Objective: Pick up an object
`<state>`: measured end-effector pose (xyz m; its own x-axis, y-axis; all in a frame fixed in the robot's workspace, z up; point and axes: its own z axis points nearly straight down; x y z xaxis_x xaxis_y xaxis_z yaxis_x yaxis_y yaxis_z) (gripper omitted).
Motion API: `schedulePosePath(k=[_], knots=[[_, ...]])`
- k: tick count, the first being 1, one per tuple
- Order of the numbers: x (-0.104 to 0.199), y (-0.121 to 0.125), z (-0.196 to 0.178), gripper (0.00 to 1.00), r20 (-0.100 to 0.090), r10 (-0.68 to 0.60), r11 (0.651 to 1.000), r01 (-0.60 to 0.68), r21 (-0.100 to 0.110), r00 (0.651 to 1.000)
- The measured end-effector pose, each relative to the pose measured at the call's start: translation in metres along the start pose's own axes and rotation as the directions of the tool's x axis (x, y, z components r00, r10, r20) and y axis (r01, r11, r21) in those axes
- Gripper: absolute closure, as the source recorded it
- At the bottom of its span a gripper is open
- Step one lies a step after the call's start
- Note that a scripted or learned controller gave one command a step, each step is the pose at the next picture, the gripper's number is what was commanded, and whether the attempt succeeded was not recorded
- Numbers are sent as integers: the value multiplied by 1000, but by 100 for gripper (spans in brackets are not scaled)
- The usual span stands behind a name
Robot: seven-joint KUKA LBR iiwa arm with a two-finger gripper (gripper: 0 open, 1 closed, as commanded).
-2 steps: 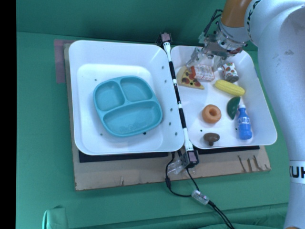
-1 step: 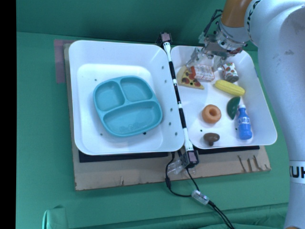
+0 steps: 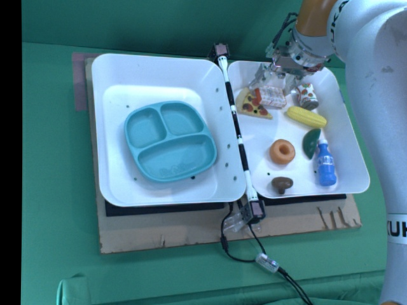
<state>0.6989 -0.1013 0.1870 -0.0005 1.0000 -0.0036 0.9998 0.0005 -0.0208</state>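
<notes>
**A:** Which thing is it after?

**B:** My guess is the small red-and-white block [image 3: 272, 96] at the far end of the right bin [image 3: 356, 170]. It lies just beside the pizza slice [image 3: 253, 103], and the gripper [image 3: 278, 80] hangs right over it, low in the bin.

**A:** Is it holding the block?

**B:** I can't say that. The block looks to be resting on the bin floor, and nothing is plainly lifted. Whether the jaws are spread or pressed together I cannot tell; the wrist hides too much.

**A:** So how far along?

**B:** As I judge it, the reach is made and the grab and lift are left. No toy is up in the air.

**A:** What else is in that bin?

**B:** A little patterned cup [image 3: 308, 96] near the block, a corn cob [image 3: 306, 117] beside that, then a green wedge [image 3: 310, 142], a blue bottle [image 3: 325, 164], a donut [image 3: 282, 152] and a brown mushroom [image 3: 282, 184] towards the near end. They're spread out, mostly apart from each other.

**A:** And the left bin [image 3: 111, 75]?

**B:** It has a teal divided plate [image 3: 170, 141] lying flat.

**A:** The surroundings?

**B:** Both bins sit on a cardboard sheet [image 3: 159, 237] over a green cloth [image 3: 51, 170], with a green backdrop behind. A striped bar [image 3: 236, 126] runs between the bins, and a cable [image 3: 270, 265] trails off at the front.
</notes>
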Motion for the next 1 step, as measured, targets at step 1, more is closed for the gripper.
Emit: schedulePosePath(k=[1], knots=[[1,0,0,0,2,3,1000,-3,0,1000]])
